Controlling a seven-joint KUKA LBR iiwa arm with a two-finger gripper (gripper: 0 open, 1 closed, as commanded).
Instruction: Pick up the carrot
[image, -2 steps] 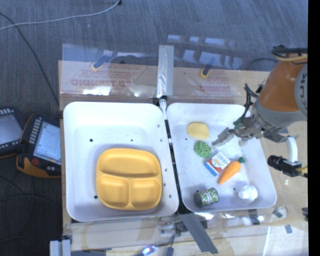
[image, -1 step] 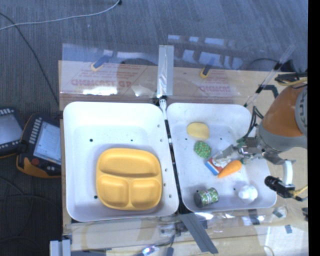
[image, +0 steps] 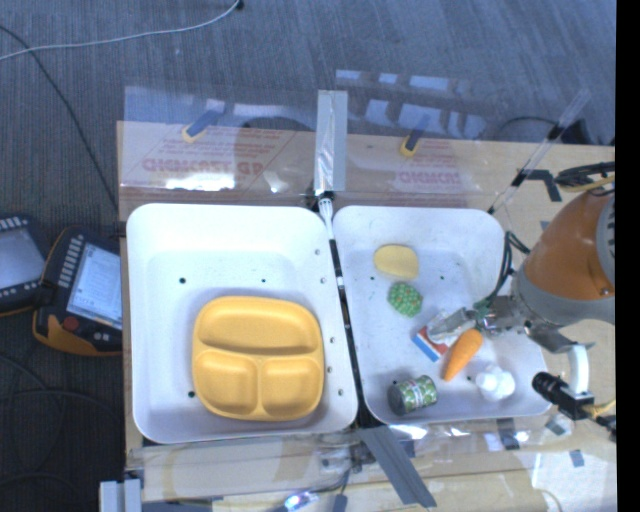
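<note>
2 bins (image: 160, 250), 1 tray (image: 259, 356), 1 carrot (image: 461, 354)

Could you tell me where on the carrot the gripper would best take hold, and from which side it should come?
Probably across the carrot's middle, coming from above. It lies flat in the right bin, slanted, its thick end up near the gripper and its narrow tip pointing down-left. The fingers should close across its width. The blue-and-red packet touches its left side and a white object sits close on its right, so room is tight.
</note>
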